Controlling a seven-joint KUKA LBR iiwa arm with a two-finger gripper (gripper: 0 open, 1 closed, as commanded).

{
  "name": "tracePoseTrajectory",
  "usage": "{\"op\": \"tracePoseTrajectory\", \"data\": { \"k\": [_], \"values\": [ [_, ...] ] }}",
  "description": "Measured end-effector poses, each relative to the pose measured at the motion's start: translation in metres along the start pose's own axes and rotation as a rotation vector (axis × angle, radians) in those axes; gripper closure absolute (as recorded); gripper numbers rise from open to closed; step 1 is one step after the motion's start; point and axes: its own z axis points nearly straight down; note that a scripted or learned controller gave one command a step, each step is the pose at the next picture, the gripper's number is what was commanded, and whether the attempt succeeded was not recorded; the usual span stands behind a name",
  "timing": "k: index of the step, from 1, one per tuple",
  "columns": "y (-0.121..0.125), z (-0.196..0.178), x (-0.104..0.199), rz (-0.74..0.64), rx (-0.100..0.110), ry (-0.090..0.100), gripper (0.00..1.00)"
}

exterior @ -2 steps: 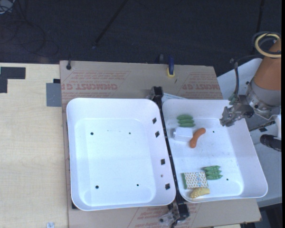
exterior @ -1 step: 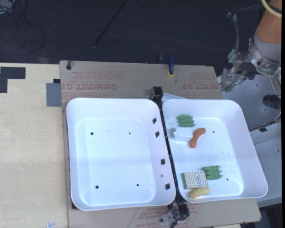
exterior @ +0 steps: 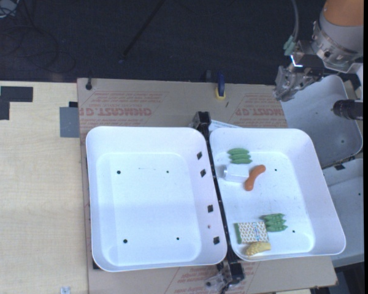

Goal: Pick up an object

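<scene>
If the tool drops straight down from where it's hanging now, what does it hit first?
Hedged, since depth is unclear: the tool hangs beyond the right bin's far rim, so it would likely meet the brown bench board, not the orange sausage or green pods.

My arm (exterior: 340, 23) is the usual look: a fat orange band (exterior: 343, 5) up top, then a pale grey ribbed ring with a silvery collar under it. Below that hangs the end effector (exterior: 288, 83), a chunky grey metal block, pretty dull and scuffed-looking from my feed. There's a little teal-green bit on its side and a thin dark cable (exterior: 292, 11) looping down to it. Too small for me to make out screws or markings.
</scene>
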Motion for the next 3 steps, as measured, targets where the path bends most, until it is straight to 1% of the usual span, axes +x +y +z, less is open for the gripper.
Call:
{"op": "tracePoseTrajectory", "data": {
  "k": [1,2,3],
  "values": [
    [-0.110,0.004,-0.005,0.010,0.011,0.001,1.00],
    [-0.102,-0.039,0.073,-0.001,0.003,0.000,1.00],
    [-0.172,0.005,0.076,0.006,0.016,-0.001,1.00]
  ]
}}
